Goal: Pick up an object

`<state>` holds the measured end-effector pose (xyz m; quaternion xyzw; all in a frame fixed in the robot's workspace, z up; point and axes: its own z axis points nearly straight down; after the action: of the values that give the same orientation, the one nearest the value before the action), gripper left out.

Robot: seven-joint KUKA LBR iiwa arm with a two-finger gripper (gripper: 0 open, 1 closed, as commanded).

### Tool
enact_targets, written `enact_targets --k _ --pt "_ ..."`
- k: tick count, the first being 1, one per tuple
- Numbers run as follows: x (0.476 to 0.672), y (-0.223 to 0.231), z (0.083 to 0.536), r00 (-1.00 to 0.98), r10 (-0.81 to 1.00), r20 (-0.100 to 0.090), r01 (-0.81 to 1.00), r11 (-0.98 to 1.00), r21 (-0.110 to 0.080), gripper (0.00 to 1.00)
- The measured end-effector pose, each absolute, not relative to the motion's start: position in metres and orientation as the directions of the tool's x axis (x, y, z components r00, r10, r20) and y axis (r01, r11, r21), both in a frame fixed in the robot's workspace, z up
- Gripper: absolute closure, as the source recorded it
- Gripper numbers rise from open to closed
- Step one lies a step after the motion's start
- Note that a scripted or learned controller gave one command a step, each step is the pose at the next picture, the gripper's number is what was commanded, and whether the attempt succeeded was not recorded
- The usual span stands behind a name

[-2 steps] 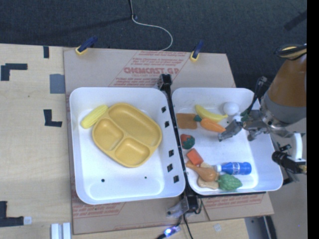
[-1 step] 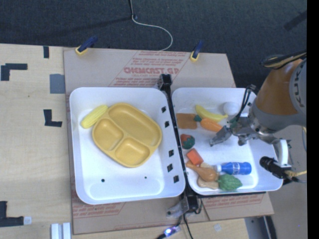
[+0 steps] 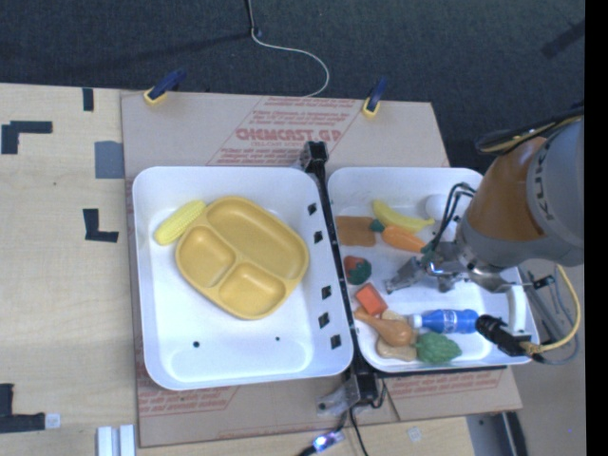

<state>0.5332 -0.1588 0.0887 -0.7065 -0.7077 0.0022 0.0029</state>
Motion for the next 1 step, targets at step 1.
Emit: enact_targets --k 1 --pt "0.534 -0.1586 0.1016 -0.002 1.0 0.001 1.0 0.002 -0.004 1.0"
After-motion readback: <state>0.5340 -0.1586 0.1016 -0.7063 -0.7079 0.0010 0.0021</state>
